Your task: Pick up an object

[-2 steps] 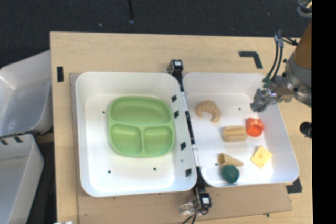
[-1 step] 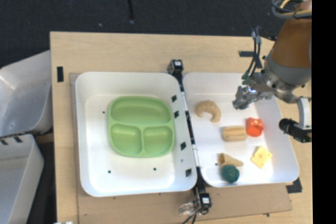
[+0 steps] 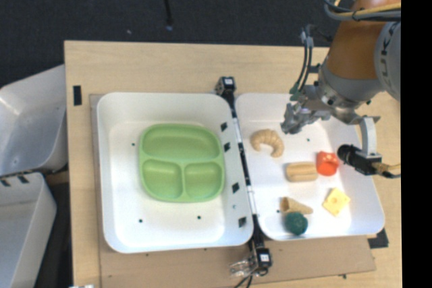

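Observation:
The right bin (image 3: 270, 108) holds several toy foods. A tan croissant (image 3: 268, 141) lies near its left side. Right of it and lower are a tan bread roll (image 3: 301, 172) and a small red piece (image 3: 327, 164). Toward the front lie a yellow cheese wedge (image 3: 336, 202), a tan wedge (image 3: 295, 205) and a dark green ball (image 3: 295, 223). My gripper (image 3: 294, 120) hangs over the back of this bin, just up and right of the croissant, with nothing seen in it.
The left bin (image 3: 115, 212) holds a green divided plate (image 3: 181, 161) in its middle. A black clip (image 3: 225, 85) sits at the back where the two bins meet. Bare wooden bench (image 3: 169, 67) runs behind the bins.

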`<action>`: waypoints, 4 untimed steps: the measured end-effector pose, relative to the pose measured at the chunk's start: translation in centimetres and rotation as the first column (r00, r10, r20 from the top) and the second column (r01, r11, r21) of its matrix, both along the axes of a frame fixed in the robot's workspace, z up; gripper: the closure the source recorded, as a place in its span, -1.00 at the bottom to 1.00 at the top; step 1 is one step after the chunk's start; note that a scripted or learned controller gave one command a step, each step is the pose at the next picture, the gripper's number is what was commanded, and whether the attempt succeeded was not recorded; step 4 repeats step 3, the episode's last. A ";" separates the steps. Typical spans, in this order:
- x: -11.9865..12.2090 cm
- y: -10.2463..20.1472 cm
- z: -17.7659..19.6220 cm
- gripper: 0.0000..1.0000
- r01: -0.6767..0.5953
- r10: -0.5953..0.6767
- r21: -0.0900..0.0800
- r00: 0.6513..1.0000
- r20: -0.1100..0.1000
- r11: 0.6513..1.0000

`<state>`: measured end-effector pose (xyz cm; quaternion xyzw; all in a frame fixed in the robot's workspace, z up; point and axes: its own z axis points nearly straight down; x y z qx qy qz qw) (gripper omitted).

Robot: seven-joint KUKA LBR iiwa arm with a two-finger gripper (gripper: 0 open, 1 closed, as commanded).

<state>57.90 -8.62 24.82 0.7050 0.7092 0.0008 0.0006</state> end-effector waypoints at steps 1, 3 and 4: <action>2.0 4.9 -1.1 1.00 0.000 0.000 -0.001 1.000 0.000 1.000; 3.7 14.3 -1.0 1.00 0.000 0.000 0.000 1.000 0.000 1.000; 3.7 14.3 -1.0 1.00 0.000 0.000 0.000 1.000 0.000 1.000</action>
